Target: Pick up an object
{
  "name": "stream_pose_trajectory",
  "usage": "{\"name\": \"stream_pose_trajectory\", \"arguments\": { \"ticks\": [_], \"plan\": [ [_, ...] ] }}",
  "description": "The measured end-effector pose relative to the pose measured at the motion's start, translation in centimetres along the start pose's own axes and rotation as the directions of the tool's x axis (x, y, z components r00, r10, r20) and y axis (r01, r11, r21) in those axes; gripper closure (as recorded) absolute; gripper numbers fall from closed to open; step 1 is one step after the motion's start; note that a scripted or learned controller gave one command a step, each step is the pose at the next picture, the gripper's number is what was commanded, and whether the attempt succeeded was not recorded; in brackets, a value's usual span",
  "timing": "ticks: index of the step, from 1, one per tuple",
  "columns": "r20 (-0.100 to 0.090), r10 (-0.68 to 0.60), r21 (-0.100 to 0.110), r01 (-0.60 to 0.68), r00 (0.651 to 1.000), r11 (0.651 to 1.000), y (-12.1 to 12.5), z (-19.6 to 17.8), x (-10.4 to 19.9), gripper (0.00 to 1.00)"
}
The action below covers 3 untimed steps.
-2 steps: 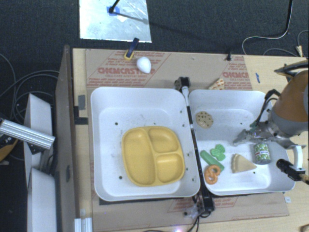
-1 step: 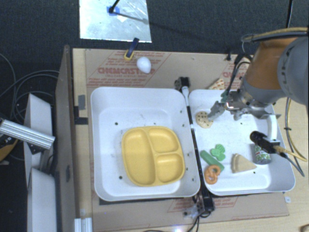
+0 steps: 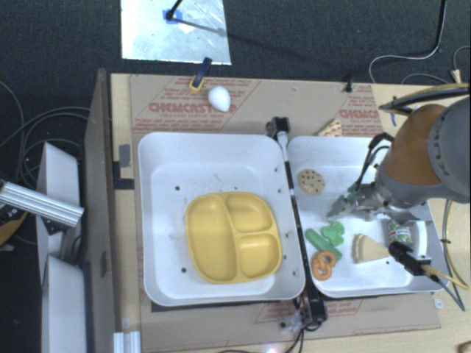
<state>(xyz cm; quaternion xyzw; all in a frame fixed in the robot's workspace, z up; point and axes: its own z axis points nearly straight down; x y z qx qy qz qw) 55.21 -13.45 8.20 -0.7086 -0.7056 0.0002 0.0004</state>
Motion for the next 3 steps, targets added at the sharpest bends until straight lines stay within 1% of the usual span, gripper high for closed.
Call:
{"name": "stream_pose_trajectory", "arguments": {
  "ticks": [1,2,3],
  "plan": [
    [0.008,-0.009,-0.019,0.009,1.000,1.000,12.2,-5.1,-5.9,0.00],
    [-0.006,-0.013,0.007,0.013,1.000,1.000,4.1,-1.6,3.3,0.00],
    [0.001,0.004,-0.008,-0.004,1.000,1.000,-4.9,-0.6,-3.0,0.00]
  ]
}}
